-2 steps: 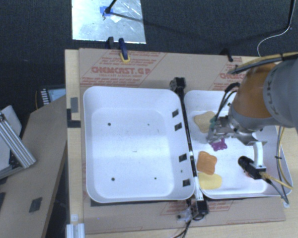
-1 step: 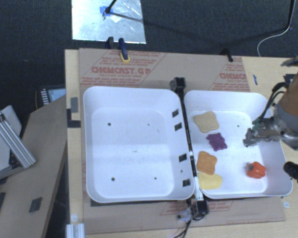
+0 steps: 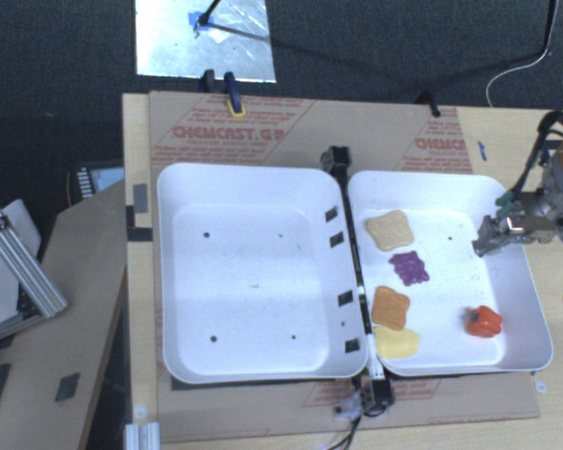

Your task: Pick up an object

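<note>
White plastic makes up the two shallow bins, which sit side by side on a cardboard sheet point(image 3: 263, 125) laid over the wooden bench point(image 3: 136, 157). The left bin point(image 3: 183, 190) is the larger-looking one, the right bin point(image 3: 450, 190) holds five small things. Over the right bin's far right rim hangs the gripper point(image 3: 488, 240); it is dark and small in the camera view, and whether it is spread or closed cannot be told, with nothing seen between its tips. Along the right bin's left side, near the divider, lie a tan piece point(image 3: 389, 230), a purple piece point(image 3: 410, 267) below it, an orange piece point(image 3: 390, 307), and a pale yellow piece point(image 3: 398, 343) touching the orange one. A small red-orange object point(image 3: 484, 321) sits apart near the right wall, below the gripper
</note>
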Tool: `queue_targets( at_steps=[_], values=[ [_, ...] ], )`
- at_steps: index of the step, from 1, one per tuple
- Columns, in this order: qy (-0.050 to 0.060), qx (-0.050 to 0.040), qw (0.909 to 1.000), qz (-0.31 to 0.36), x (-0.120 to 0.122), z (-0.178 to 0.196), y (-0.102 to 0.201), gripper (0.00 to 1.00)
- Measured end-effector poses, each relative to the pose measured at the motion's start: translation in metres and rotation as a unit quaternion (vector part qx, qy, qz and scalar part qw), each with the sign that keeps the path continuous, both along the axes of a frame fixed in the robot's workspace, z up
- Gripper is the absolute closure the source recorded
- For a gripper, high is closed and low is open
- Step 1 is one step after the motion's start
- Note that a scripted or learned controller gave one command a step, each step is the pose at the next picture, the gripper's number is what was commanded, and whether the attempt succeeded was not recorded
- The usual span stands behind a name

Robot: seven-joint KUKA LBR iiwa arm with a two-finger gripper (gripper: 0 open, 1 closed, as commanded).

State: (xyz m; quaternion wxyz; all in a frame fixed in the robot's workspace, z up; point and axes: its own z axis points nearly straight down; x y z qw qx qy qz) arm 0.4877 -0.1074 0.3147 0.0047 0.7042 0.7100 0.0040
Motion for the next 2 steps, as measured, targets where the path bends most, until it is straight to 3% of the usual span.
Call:
queue_targets(
  at_steps=[1,2],
  values=[
    [-0.005,0.0002,1.0000,0.001,0.001,0.150,0.049,1.00],
    [0.002,0.0015,1.0000,0.002,-0.001,0.200,0.116,1.00]
  ],
)
